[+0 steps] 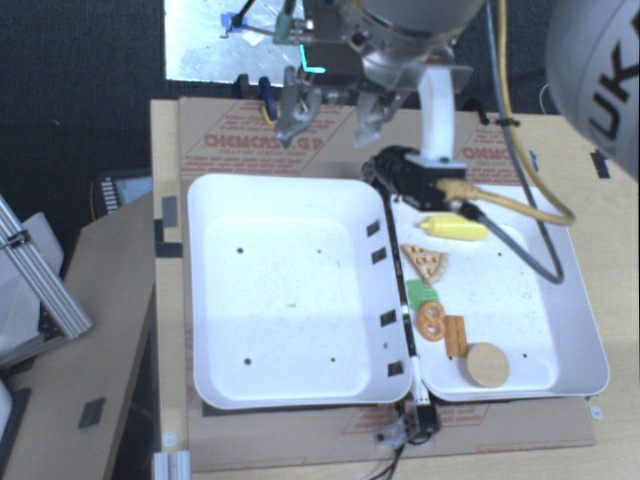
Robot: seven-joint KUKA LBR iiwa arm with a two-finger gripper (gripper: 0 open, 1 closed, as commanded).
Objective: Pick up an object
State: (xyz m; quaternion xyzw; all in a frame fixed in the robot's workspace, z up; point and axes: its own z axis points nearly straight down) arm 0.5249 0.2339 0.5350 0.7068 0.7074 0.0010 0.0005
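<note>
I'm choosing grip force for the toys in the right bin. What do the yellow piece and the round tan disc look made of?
The yellow piece looks like smooth moulded plastic: even colour, rounded shape, soft sheen. The round tan disc looks like unpainted wood or matte plastic: flat pale top, darker edge, no gloss. Both appear rigid, though the view cannot confirm it.

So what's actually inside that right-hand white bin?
The right bin holds a yellow piece, waffle wedge, green bit, pretzel, orange block and tan disc. Cables cover its far corner.

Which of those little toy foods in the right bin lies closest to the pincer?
The yellow banana-shaped toy, at the far end of the right white bin; the other pieces lie nearer the camera.
</note>
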